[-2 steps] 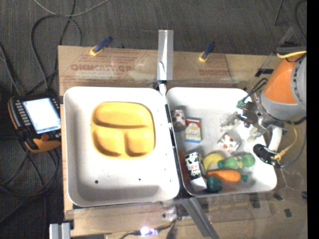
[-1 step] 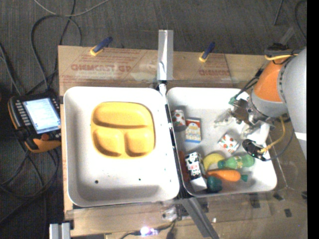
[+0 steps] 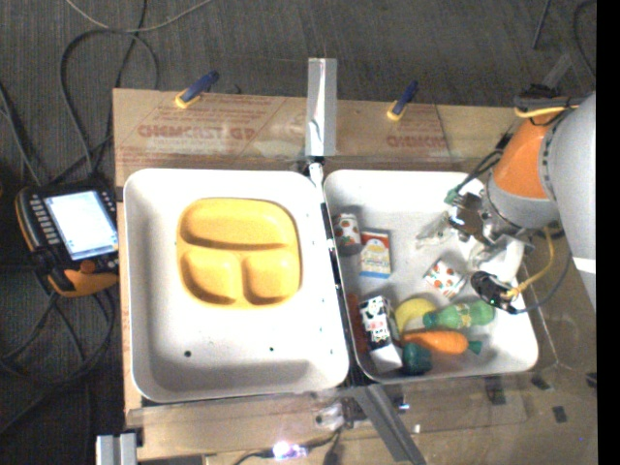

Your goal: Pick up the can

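The can [image 3: 347, 231] is small, with a red and white label, and stands at the left wall of the right bin [image 3: 407, 187], near its back. My gripper [image 3: 436, 227] hangs over the middle of the right bin, a good way to the right of the can and apart from it. The grey arm with its orange band [image 3: 523, 174] reaches in from the right edge. Nothing shows in the gripper.
Beside the can lies a small carton [image 3: 375, 254]. A white and red cube [image 3: 443, 278] sits under the gripper. At the front lie a cow-patterned carton [image 3: 375, 320], a yellow fruit [image 3: 414, 310], a green bottle [image 3: 463, 315], and a carrot [image 3: 442, 341]. A yellow tray [image 3: 239, 250] lies in the left bin [image 3: 145, 289].
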`<action>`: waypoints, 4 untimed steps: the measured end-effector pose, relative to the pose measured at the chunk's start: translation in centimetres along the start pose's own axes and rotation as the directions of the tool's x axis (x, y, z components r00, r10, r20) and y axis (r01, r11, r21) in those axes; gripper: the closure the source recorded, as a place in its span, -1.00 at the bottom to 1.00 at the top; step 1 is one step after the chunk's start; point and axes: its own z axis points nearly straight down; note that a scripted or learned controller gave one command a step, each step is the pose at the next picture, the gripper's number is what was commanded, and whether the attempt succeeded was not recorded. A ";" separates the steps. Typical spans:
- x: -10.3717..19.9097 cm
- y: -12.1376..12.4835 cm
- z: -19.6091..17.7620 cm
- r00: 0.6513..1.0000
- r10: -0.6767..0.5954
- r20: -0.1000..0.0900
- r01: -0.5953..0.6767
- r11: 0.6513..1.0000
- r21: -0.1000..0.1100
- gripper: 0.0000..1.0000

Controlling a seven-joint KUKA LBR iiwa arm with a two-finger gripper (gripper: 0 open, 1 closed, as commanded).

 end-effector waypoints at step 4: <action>1.8 1.9 0.5 1.000 -0.008 0.006 0.008 1.000 -0.014 -1.00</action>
